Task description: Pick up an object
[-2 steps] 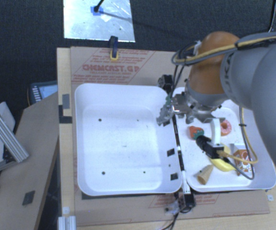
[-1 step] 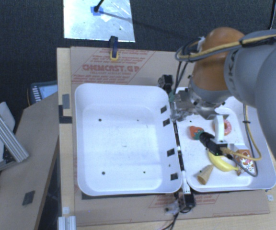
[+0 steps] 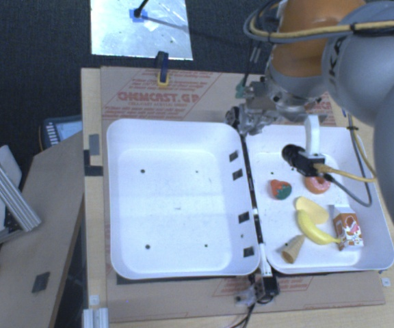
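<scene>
The right bin [image 3: 371, 183] holds several small items. A red and green strawberry-like piece [image 3: 280, 188] lies near its middle, and a pink donut [image 3: 317, 182] sits to the right of it. Nearer the front are a yellow banana [image 3: 314, 223], a tan cone [image 3: 293, 248] and a small brown and white carton [image 3: 349, 229]. My gripper [image 3: 252, 120] hangs over the far end of the divider between the bins, above and to the left of these items. It is apart from all of them, and nothing shows in its grasp.
The left bin [image 3: 115, 183] lies beside the right one. A black part with a white strip [image 3: 312, 141] and a yellow cable [image 3: 351, 176] reaches over the right bin's far half. The bulky grey and orange arm [image 3: 320, 26] fills the upper right.
</scene>
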### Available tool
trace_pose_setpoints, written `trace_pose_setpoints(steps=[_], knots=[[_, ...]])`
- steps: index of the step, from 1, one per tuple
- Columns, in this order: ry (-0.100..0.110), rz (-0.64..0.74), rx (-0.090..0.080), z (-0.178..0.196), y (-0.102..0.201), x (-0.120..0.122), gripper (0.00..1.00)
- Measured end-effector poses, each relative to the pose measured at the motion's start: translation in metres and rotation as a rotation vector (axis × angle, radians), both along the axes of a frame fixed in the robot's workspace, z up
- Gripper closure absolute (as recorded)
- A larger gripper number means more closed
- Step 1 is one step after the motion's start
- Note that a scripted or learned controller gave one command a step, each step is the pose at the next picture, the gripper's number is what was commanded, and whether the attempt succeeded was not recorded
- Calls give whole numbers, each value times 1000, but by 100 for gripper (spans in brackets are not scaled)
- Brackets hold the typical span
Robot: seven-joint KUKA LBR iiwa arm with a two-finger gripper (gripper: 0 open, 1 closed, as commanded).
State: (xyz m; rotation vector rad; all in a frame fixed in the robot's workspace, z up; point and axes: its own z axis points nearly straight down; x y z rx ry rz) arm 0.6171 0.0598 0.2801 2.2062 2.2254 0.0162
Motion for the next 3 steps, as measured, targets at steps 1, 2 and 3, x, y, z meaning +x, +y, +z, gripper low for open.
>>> trace_pose_setpoints(steps=[1,2,3], knots=[[12,1,1,16,33,-61,100],[-2,3,5,137,112,-63,100],[11,-4,-1,130,107,-64,0]])
